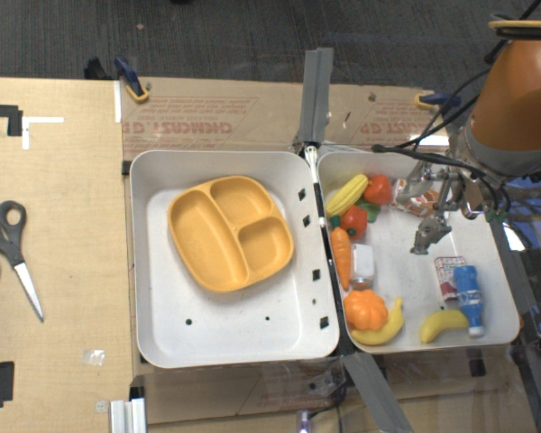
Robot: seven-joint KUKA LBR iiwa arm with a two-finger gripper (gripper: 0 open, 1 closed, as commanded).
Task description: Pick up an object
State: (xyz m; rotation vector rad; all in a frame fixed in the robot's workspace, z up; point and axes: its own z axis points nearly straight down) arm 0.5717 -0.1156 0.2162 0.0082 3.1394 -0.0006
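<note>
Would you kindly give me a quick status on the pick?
Gripper over right bin, nothing visibly held. Blue bottle and small banana just below it.

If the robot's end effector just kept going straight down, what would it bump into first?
Probably the bare white floor of the right bin. The end effector hangs pointing down over an open patch, with the blue bottle a little to its right and the white block to its left. Depth is hard to judge from this slanted view.

the divided plate [231,233] lies in the left bin [153,332]; the toy food is along the left wall of the right bin [500,269]; scissors [16,253] at the worktop's left edge.
</note>
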